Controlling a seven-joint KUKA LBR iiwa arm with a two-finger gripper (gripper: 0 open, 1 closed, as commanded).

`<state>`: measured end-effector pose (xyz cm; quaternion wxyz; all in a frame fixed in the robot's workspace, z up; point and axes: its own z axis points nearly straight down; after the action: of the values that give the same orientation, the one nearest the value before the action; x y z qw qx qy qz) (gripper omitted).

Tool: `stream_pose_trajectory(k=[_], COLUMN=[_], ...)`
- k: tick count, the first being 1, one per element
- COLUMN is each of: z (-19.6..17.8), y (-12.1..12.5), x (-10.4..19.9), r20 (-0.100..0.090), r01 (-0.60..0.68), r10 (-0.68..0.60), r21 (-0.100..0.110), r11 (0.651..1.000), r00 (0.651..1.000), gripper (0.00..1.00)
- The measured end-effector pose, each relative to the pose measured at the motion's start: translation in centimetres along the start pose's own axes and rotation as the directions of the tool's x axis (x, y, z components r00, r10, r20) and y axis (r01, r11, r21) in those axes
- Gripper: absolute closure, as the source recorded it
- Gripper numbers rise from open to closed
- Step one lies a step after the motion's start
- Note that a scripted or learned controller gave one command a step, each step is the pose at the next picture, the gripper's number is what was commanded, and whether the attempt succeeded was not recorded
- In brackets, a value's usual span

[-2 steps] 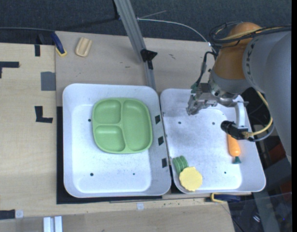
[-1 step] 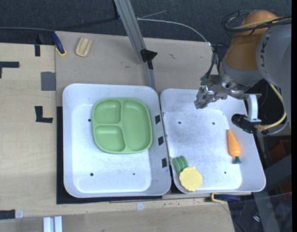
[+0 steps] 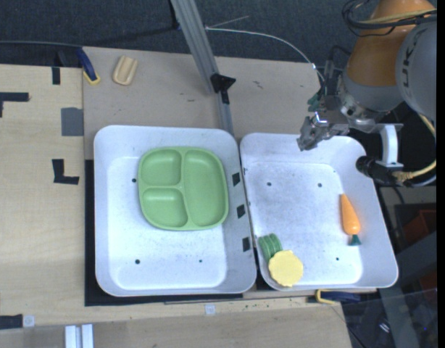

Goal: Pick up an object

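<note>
Hovering over the far edge of the right bin (image 3: 367, 194), the gripper (image 3: 312, 135) shows as a dark, blurry cluster of metal, and I cannot tell how it is set; nothing can be seen in it. Behind it the arm (image 3: 385, 56) bulks up, its orange band bright, and the frame's top and right edges cut off the rest of it. Cables loop round it, hard to trace.

Down in the right bin, a carrot (image 3: 349, 216) lies near the right wall, orange with a small green tip toward the camera, well apart from the gripper. At the bin's near-left corner sits a yellow corn cob (image 3: 284, 265), its round end facing up and green husk showing behind; it is pressed close to the wall, and whether it touches I cannot say.

Left of the right bin, touching it along a shared seam, is the left bin (image 3: 110, 216) with a green divided plate (image 3: 183, 188) lying flat in its far half. Beyond the left bin, on the bench, lies a small tan item (image 3: 125, 69), too small to name. A grey pole (image 3: 197, 38) slants up past the top edge.
</note>
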<state>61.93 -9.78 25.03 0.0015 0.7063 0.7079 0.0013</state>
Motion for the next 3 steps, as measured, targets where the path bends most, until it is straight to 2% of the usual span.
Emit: stream_pose_trajectory(k=[1,2,3], z=[-2.5,-0.4,-0.7], y=[0.1,0.2,0.8], x=[0.0,5.2,10.7], r20=[0.0,-0.001,-0.002], r01=[0.0,0.003,0.005], r10=[0.0,-0.003,-0.005], r21=[0.002,0.007,0.005], r11=[1.0,1.0,1.0], r00=[1.0,1.0,1.0], gripper=[1.0,1.0,1.0])
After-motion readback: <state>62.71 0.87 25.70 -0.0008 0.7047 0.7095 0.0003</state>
